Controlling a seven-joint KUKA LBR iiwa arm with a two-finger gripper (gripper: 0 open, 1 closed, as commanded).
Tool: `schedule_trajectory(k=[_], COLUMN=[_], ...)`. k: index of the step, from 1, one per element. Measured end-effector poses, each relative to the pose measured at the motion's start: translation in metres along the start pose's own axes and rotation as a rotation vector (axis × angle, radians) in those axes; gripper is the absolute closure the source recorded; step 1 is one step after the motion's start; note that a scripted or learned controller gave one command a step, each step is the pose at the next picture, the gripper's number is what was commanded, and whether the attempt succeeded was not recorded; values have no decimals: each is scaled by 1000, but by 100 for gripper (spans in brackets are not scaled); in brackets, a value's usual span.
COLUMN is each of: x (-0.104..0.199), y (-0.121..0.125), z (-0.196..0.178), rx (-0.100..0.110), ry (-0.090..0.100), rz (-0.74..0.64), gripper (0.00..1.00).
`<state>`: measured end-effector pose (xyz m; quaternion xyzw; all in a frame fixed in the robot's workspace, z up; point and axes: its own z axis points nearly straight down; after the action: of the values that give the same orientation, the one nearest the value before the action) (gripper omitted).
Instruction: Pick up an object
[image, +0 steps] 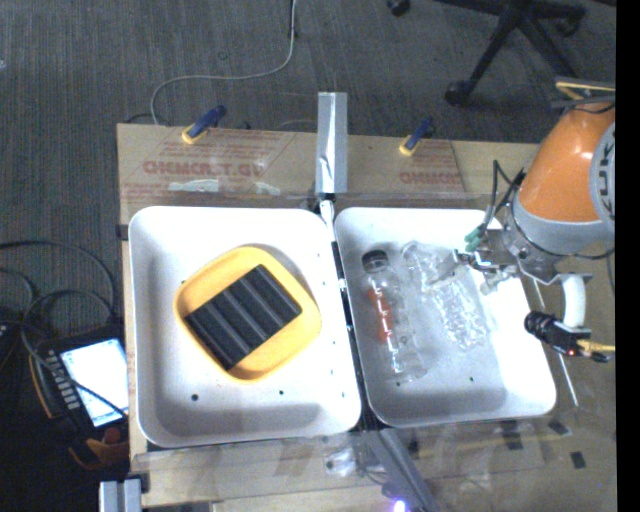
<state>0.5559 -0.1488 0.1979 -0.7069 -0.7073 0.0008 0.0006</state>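
Observation:
A yellow block with a black ribbed top (248, 311) lies in the middle of the left bin (160, 400). In the right bin (520, 395) a clear plastic bottle (388, 318) with a dark cap and a red label lies lengthwise on the left side. Beside it, to the right, sits a crinkled clear plastic piece (448, 293). My gripper (484, 260) hangs over the right bin's upper right part, at the top right edge of the crinkled plastic. The orange band and grey wrist cover most of it from above.
A metal divider post (331, 140) stands at the back between the bins. Two blue-and-yellow clamps (203, 123) hold the cardboard behind the bins. A small black fitting (543, 324) with a cable sticks out past the right bin's right wall.

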Motion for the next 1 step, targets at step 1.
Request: schedule_trajectory(k=[1], x=[-46], y=[5], z=[103], rx=[-6], ry=[-1], rz=[-36], gripper=[0])
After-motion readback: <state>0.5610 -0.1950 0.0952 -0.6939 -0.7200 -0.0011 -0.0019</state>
